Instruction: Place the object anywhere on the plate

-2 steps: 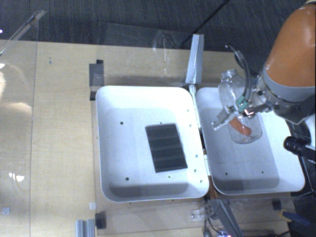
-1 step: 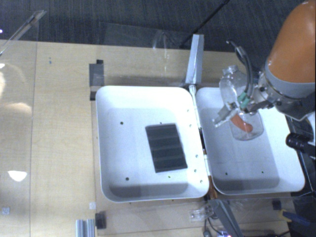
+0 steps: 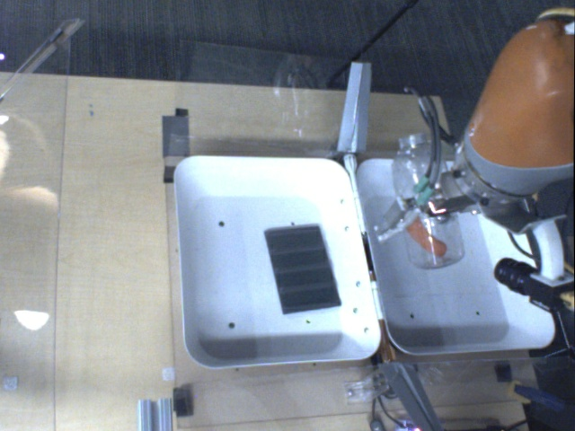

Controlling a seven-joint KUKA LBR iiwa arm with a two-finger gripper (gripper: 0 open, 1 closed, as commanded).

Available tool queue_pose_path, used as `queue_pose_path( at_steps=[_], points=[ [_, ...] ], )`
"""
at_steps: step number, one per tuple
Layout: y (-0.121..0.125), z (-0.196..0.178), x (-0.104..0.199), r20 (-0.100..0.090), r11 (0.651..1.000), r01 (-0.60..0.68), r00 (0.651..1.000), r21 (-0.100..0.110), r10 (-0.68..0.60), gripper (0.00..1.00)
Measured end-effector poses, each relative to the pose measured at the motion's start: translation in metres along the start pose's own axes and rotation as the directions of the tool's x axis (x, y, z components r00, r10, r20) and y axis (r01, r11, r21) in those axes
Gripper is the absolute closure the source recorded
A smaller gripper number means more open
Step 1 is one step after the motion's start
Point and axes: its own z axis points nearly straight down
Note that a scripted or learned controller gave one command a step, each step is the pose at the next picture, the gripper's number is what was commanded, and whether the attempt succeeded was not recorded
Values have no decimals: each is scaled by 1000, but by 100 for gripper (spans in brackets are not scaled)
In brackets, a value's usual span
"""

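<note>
A dark, ribbed rectangular plate [image 3: 304, 269] lies flat in the middle of the left bin [image 3: 207, 321]. In the right bin [image 3: 485, 317], a small orange-red object [image 3: 428, 239] sits near the bin's upper left part. My gripper [image 3: 422, 212], made of clear plastic parts, hangs directly over that object, with the orange-banded arm [image 3: 530, 88] above it to the right. Clear plastic overlaps the object, and I cannot make out whether the gripper is touching it or above it. The object is well to the right of the plate, across the wall between the bins.
A grey metal bar [image 3: 355, 106] stands at the back between the bins. Black cables and a black fitting [image 3: 521, 278] hang over the right bin's right side. Wooden bench surface [image 3: 90, 241] stretches to the left.
</note>
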Motion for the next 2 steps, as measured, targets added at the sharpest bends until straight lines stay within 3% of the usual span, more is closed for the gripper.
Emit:
queue_pose_path(
  at_steps=[1, 2],
  points=[
    [18, 41, 75, -1, 985, 173, 985, 3, -173, 100],
    [79, 87, 20, -1, 941, 339, 941, 2, -339, 100]
  ],
)
